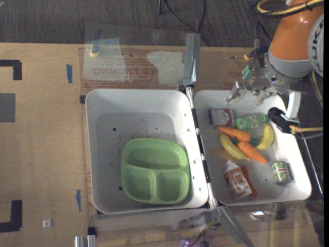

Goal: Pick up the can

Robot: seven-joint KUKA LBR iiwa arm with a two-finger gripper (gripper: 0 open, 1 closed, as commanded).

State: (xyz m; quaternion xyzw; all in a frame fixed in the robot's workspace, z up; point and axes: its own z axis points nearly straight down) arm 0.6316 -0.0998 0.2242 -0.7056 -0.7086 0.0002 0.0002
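Observation:
The can is small, with a green label and a pale lid. It lies near the front right corner of the right bin. My gripper hangs over the bin's back edge, well behind the can and to its left. Its two metal fingers stand spread apart with nothing between them. The grey arm with its orange band comes in from the upper right.
Between the gripper and the can lie a red box, a green bottle, two carrots, two bananas and a ketchup bottle. The left bin holds a green divided plate.

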